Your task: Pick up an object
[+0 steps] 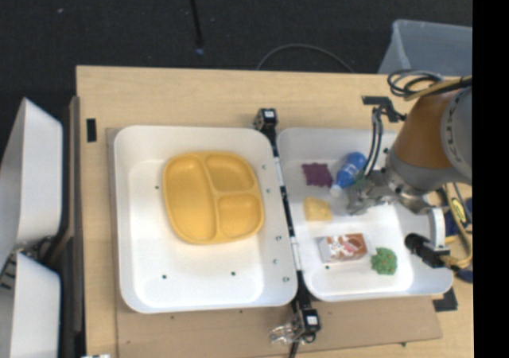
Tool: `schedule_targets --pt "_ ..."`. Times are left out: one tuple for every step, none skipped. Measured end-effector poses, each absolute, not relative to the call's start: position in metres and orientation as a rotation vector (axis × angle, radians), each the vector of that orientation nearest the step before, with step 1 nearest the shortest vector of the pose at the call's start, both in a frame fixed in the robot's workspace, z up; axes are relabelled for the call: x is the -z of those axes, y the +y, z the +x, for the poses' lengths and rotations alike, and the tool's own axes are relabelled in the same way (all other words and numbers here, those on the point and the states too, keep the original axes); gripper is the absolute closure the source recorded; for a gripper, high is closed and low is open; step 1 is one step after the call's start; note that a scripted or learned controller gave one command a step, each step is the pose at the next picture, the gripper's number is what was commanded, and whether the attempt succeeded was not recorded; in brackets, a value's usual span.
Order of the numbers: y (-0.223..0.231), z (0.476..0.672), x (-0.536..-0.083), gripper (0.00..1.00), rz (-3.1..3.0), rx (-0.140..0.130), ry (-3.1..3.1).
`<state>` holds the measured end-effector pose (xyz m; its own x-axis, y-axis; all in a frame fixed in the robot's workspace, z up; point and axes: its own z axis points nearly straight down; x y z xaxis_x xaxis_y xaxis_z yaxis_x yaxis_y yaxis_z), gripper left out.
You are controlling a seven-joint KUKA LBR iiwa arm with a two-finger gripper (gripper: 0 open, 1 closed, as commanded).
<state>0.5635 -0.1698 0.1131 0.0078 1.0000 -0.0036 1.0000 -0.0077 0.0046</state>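
In the right bin [318,285], near its middle, the gripper [362,197] hangs low over the white floor. Whether it is open or shut cannot be told from this slanted view, and nothing can be seen held in it. Just beside it, toward the bin's far wall, lies a blue bottle [350,169] with a white cap, tilted on its side. Left of that rests a purple block [317,174], and below it a pale yellow piece [318,209]. Nearer the front wall sit a flat packet with red print [343,247] and a green, knobbly object [384,261], close together but apart. The grey arm [425,142] with its orange band reaches in from the right. The left bin [135,285] holds a yellow divided plate [213,196], lying flat.
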Motion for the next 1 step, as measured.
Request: schedule_targets --pt "-0.1789 0.5619 -0.1742 1.00 2.222 -0.005 2.212"
